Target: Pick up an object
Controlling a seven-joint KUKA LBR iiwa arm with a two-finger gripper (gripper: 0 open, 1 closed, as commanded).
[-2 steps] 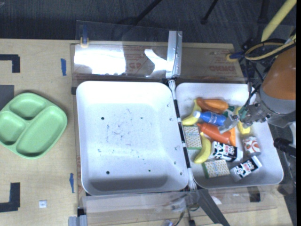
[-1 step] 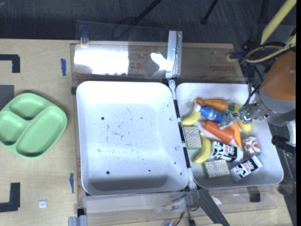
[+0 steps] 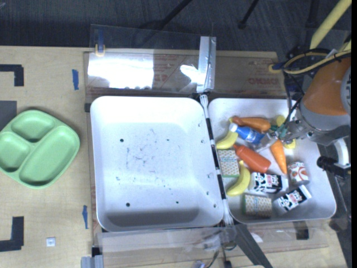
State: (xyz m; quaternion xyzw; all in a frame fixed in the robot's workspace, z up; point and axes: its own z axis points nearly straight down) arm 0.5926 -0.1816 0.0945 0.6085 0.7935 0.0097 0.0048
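Just below pincer (image 3: 287,132) (touching?): carrot (image 3: 278,156)

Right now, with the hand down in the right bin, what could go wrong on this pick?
1. The hand sits in a tight pile: the carrot and red pepper lie close together, so it may nudge rather than grasp.
2. The bananas and small cartons crowd the right bin, so a double pick seems possible.

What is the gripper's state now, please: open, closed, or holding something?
Gripper: it cannot be told; it sits low among the toys in the right bin, beside the carrot.
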